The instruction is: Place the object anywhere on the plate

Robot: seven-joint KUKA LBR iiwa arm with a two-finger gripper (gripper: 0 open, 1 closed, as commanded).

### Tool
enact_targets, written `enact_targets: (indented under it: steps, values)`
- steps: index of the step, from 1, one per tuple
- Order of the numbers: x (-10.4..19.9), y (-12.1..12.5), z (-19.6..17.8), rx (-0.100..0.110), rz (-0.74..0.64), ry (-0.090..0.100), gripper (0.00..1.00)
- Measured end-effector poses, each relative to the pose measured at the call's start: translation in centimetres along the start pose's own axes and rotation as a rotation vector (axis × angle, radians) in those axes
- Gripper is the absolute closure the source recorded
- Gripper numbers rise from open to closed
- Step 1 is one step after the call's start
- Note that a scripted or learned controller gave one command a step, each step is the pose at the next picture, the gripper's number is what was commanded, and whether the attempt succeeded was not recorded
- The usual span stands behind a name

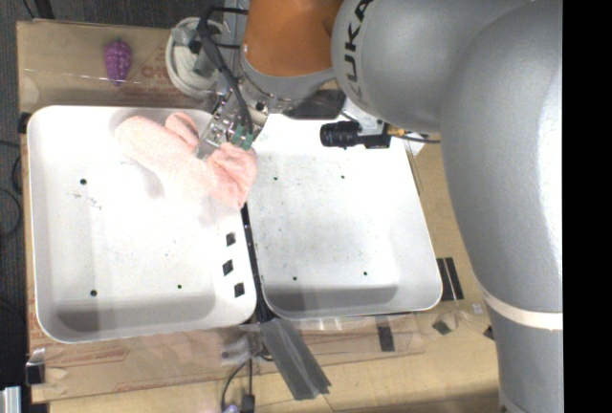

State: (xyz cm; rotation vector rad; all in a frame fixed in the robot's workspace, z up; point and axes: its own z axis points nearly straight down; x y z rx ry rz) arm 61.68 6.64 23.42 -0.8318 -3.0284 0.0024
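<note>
Arm [449, 67]: smooth grey rounded casing, dark "KUKA" lettering, broad orange band [287, 19] above wrist, black cables [215, 38] alongside, small metallic gripper [222, 132].

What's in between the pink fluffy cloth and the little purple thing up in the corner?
In the camera view, only bare white bin floor and the bin's rim lie between the pink cloth and the purple object, then brown bench.

Purple grape-like toy [118, 59] on the bench beyond two white bins [57, 210], clear round container [187, 53] nearby
</note>
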Motion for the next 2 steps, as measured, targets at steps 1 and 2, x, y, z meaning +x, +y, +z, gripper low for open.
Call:
enact_targets:
  steps: [1,2]
  values:
    - [3.08,4.01,0.19,0.000,-0.404,0.001,1.00]
    - [3.05,4.00,0.15,0.000,-0.404,0.000,0.00]
